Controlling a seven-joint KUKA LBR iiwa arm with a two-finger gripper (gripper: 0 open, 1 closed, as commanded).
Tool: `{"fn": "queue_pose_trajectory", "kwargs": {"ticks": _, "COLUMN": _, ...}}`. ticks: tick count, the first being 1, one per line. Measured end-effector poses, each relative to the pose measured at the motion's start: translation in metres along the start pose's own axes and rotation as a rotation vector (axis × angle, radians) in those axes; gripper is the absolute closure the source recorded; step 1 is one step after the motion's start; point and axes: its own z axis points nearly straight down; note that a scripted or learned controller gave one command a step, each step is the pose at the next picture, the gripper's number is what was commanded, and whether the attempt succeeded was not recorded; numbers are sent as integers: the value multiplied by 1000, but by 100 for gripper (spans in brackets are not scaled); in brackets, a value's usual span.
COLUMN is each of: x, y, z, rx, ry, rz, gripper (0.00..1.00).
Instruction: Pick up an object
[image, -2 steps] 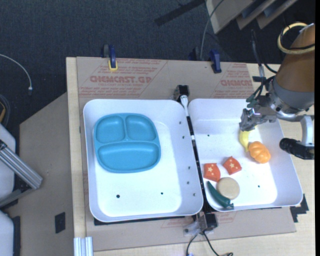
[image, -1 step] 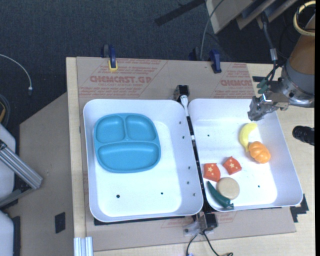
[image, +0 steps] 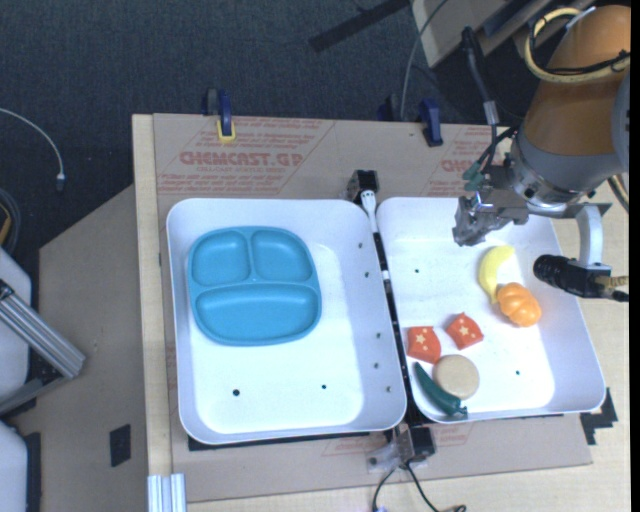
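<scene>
In the right bin (image: 570, 385) lie a yellow lemon-like piece (image: 494, 268), an orange pumpkin-like piece (image: 519, 304), two red pieces (image: 424, 343) (image: 465, 330), a tan round piece (image: 457, 376) and a dark green piece (image: 440, 393). My gripper (image: 473, 231) hangs over the upper part of the right bin, just up and left of the yellow piece. Nothing shows between its fingers. The arm comes in from the upper right.
A blue divided plate (image: 255, 285) sits in the left bin (image: 290, 400). Blue clamps (image: 222, 110) (image: 431, 118) hold the cardboard base at the back. A black fitting (image: 570, 274) juts over the right bin's right rim. Cables trail at the back.
</scene>
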Motion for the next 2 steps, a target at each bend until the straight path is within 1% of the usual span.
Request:
{"fn": "queue_pose_trajectory", "kwargs": {"ticks": 1, "x": 50, "y": -12, "z": 5, "rx": 1, "ry": 0, "rz": 0, "gripper": 100}}
{"fn": "queue_pose_trajectory", "kwargs": {"ticks": 2, "x": 98, "y": -4, "z": 17, "rx": 1, "ry": 0, "rz": 0, "gripper": 100}}
